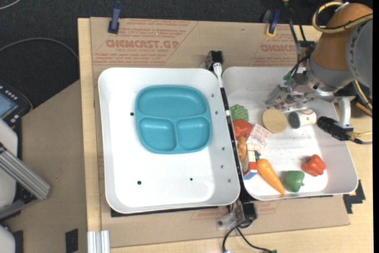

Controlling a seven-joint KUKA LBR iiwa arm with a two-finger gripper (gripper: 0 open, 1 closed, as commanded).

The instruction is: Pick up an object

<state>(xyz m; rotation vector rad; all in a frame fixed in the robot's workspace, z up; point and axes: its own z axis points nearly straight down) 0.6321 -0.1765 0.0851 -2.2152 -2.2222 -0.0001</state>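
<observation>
Hovering hand (291, 99) (grip state unclear), tan disc (274, 121) just below it, right bin (346, 172)

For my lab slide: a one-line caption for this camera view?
KUKA arm's hand hovers over toy food in the right bin; blue divided tray sits in the left.

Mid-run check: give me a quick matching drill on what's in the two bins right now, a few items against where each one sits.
Items:
1. blue divided plate
2. orange carrot
3. red pepper
4. tan disc

Places:
A. right bin, just below the gripper
B. middle of the left bin
C. right bin, near its right edge
D. right bin's front, left of the green pepper

Pairs: 1-B, 2-D, 3-C, 4-A
</observation>
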